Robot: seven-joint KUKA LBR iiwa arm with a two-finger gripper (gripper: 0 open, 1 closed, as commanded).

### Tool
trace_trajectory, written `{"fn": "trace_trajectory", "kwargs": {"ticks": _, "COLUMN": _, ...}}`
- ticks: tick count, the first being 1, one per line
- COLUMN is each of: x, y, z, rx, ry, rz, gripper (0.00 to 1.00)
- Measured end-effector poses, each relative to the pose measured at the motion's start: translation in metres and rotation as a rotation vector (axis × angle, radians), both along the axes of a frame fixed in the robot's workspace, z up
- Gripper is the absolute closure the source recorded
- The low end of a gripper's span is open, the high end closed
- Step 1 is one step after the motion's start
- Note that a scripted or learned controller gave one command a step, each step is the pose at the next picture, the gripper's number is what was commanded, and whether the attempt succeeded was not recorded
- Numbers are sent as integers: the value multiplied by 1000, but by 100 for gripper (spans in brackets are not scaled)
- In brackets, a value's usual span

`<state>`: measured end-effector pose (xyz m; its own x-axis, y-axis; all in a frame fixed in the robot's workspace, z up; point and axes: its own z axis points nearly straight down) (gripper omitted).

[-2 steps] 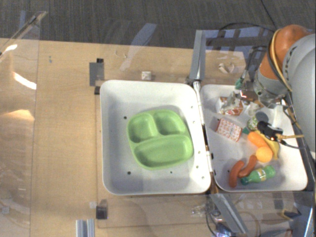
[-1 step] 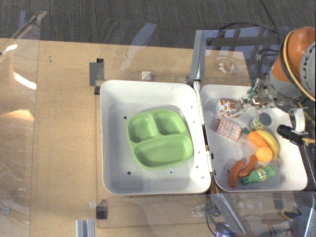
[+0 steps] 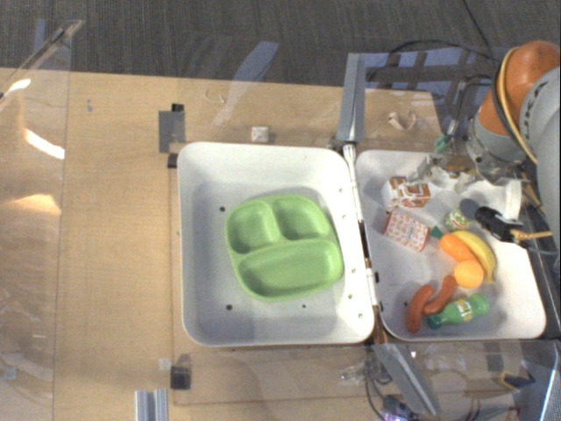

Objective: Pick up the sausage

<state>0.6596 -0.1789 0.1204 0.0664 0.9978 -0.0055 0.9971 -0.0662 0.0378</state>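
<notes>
No legible text, numbers or brand marks. Red-and-white printed cardboard packets (image 3: 406, 230) and green plastic bottle's label (image 3: 458, 310) carry print too small to read.

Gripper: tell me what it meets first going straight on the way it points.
The gripper likely meets the right bin's far floor, beside a carton; depth is unclear. The sausage lies off that line.

Divided tray (image 3: 284, 246) in left bin (image 3: 203, 235); sausage (image 3: 429, 302) in right bin (image 3: 517, 318).
</notes>
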Motion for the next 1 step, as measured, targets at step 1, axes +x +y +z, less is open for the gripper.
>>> {"fn": "trace_trajectory", "kwargs": {"ticks": 1, "x": 8, "y": 38, "z": -7, "rx": -14, "ry": -10, "rz": 110, "gripper": 0}}
